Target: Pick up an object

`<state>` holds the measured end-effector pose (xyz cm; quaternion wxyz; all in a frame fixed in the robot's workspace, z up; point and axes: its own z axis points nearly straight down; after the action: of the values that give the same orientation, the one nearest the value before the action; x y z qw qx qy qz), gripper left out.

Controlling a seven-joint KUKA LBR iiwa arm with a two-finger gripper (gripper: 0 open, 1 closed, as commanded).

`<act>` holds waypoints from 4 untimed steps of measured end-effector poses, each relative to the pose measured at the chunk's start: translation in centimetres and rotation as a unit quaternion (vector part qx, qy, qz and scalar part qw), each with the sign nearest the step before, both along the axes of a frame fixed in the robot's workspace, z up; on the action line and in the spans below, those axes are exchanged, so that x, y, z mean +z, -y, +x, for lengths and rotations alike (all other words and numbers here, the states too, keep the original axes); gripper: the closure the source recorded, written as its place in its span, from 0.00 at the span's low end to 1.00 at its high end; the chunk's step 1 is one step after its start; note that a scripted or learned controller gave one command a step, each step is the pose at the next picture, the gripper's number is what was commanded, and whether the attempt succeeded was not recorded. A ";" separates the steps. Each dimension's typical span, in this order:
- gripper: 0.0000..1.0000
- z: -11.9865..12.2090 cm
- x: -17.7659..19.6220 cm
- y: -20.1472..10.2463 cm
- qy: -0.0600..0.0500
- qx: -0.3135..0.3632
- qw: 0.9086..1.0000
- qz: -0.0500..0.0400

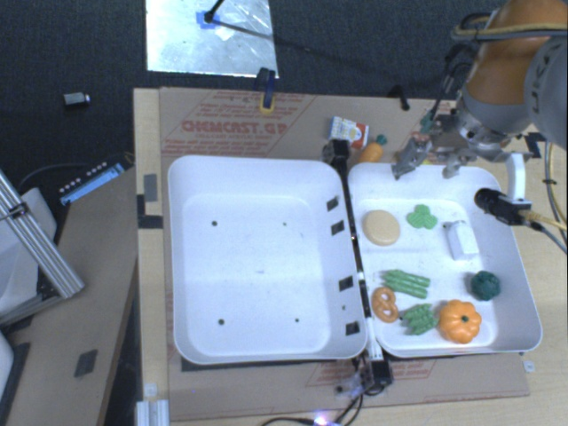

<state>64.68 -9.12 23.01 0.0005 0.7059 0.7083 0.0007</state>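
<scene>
From my station I judge the pick as barely begun. The two-finger gripper (429,161) hangs over the far rim of the right-hand shallow white bin (524,313), and I see its dark fingers spread apart with nothing between them. Every candidate lies in that bin. Taking the round beige cookie-like disc (382,227) as my landmark: a small green clover-shaped piece (422,216) sits just beside it toward the arm, a white rectangular block (459,240) lies further that way, and a dark green knobbly ball (485,284) is beyond that toward the near rim. Nearer the camera from the disc lie a bundle of green beans (406,281), a brown pretzel (385,303), a green leafy chunk (417,318) and an orange toy pumpkin (459,319). Choosing a target, descending, closing and lifting all remain.
</scene>
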 end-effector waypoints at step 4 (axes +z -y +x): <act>1.00 -3.6 10.8 -16.7 0.001 0.004 1.000 0.002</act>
<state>61.07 7.54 33.85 0.0000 0.7029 0.7113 0.0024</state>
